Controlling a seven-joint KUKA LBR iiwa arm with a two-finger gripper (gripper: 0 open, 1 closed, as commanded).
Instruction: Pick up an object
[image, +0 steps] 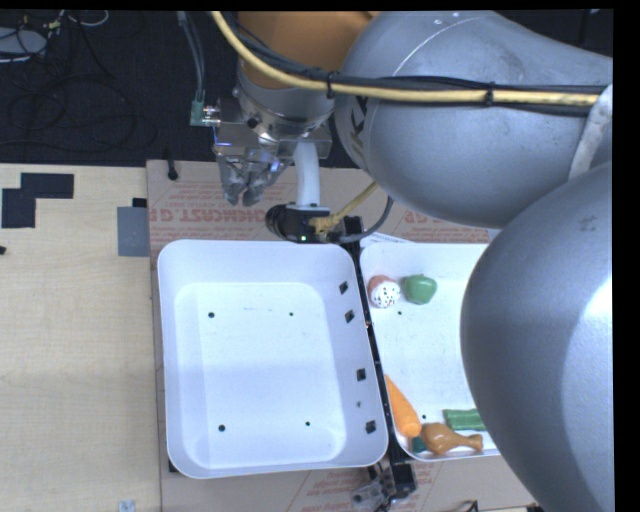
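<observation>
My gripper (247, 186) hangs high over the bench, behind the back rim of the left bin (258, 262), with no object seen under it. The objects lie in the right bin (432, 352). A white ball with red speckles (383, 292) and a round green piece (420, 289) sit together near its back left. At its front left an orange carrot (402, 405) lies along the wall, beside a brown drumstick-shaped piece (450, 438) and a flat green piece (464, 419). The big grey arm hides the right part of that bin.
The two bins meet along a black-clipped divider (362, 340). Brown cardboard (200, 212) lies under and behind the bins. Left of it is pale bench with dark grey patches (132, 230).
</observation>
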